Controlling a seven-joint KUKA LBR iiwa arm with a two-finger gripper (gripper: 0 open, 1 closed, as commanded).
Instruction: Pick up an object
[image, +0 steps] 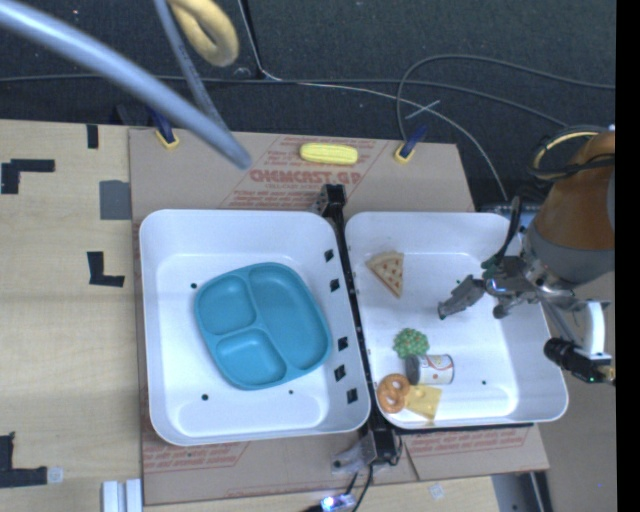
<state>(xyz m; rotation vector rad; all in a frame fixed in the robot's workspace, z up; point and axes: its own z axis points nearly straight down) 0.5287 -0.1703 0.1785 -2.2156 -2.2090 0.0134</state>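
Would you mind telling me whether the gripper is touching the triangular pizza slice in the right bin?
Apart. The camera view shows bare white bin floor between the gripper and the triangular pizza slice.

The robot's rounded grey metal arm (575, 235) wears a broad orange band near the wrist, looped by a thin yellow cable on its far side, and ends in a dark grey two-finger gripper (462, 300) of angular metal parts beside a black fitting.

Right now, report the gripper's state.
Gripper: over the right bin, nothing seen held; open or shut cannot be told.
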